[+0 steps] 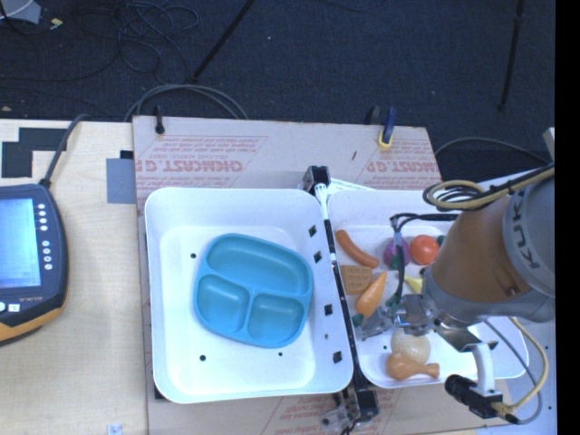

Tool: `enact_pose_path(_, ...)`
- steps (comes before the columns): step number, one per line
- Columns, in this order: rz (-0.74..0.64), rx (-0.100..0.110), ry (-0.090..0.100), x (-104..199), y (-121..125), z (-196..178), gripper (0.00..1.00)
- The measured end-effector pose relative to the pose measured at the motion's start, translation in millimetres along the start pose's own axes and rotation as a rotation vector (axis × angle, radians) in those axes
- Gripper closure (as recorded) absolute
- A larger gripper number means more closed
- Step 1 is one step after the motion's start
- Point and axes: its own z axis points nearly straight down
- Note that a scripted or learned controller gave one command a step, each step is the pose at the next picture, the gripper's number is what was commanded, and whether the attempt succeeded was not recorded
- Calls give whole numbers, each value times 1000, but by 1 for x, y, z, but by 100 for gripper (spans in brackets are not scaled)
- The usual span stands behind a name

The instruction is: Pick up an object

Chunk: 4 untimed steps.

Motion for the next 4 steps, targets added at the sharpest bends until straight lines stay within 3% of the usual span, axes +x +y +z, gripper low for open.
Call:
enact_pose_path(1, 2, -6, -4, 0, 49, 16, 0)
enact_pose_path(2, 10, -1, -2, -2, 46, 5, 100)
enact_pose_path(3, -5, -13, -1, 76, 22, -126, 100)
enact_pose_path(4, 1, 0, -3, 112, 35, -82, 100)
